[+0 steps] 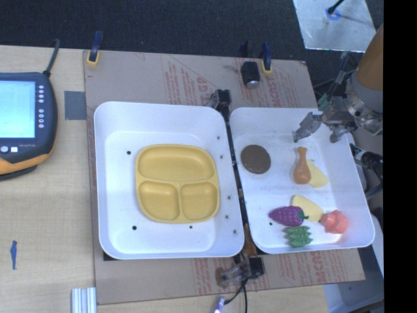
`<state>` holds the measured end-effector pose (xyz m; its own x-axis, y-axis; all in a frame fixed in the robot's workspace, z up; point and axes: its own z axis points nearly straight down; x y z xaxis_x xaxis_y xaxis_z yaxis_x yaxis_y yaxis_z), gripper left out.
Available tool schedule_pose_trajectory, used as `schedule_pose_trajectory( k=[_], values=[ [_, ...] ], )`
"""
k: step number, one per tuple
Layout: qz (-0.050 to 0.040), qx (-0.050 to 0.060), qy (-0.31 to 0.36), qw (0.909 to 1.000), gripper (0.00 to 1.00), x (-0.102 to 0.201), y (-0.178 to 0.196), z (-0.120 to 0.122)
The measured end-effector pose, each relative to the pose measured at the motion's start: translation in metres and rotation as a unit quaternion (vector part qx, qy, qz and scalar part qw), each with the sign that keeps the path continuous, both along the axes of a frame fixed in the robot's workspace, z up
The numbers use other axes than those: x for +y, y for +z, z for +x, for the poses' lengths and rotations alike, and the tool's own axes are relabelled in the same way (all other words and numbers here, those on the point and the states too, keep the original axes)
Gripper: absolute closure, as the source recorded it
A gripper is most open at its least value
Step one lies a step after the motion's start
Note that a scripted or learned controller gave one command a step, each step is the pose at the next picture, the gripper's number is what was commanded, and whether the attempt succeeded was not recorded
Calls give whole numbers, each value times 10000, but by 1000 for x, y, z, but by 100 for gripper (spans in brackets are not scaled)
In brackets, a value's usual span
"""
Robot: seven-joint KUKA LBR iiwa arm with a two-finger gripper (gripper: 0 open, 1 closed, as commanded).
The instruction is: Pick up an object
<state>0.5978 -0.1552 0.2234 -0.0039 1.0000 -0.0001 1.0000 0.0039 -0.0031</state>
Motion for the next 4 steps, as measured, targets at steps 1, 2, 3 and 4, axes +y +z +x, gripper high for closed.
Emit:
schedule_pose_trajectory(
  k=[1,2,3,4],
  values=[
    [-1,19,0,10000,0,-39,-97,1],
    [0,8,-1,10000,0,-18,-132,-18],
    [-9,7,7,10000,100,-20,-121,-18],
    [2,-7,15,10000,100,55,-64,8]
  ],
)
